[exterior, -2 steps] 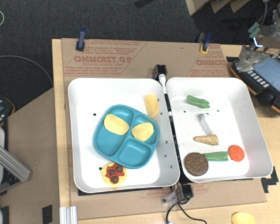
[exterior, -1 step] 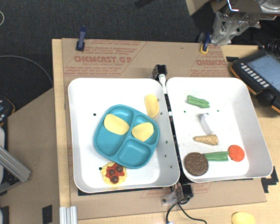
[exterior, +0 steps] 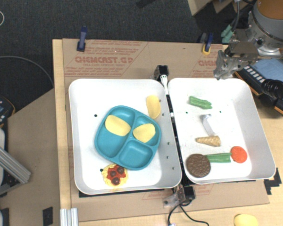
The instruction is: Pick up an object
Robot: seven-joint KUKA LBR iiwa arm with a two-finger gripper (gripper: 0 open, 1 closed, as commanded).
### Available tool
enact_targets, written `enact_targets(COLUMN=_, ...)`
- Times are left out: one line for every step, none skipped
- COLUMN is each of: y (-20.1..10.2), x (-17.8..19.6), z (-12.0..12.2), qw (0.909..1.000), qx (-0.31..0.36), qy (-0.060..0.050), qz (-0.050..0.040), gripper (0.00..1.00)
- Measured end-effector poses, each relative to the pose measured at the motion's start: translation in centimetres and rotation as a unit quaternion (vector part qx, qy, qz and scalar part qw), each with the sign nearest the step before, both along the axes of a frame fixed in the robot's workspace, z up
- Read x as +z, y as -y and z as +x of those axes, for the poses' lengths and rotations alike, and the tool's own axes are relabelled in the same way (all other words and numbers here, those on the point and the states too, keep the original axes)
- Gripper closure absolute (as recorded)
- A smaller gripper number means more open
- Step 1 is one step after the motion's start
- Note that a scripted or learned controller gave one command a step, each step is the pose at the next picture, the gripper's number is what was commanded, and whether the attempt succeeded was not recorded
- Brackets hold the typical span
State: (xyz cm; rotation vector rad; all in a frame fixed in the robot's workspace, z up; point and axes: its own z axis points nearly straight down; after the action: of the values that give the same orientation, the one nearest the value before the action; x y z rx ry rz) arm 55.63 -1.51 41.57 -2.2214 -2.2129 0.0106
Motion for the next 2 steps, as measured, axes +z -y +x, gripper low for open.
enact_targets(y=0.1, x=-2.8, z=-2.0, qw=1.0000, qx=0.001, qy=0.002, qz=0.0004, gripper=1.00)
enact_targets(y=-1.3, x=-5.4, z=-4.3, qw=1.0000, qx=0.002, qy=0.002, qz=0.0007, gripper=1.00)
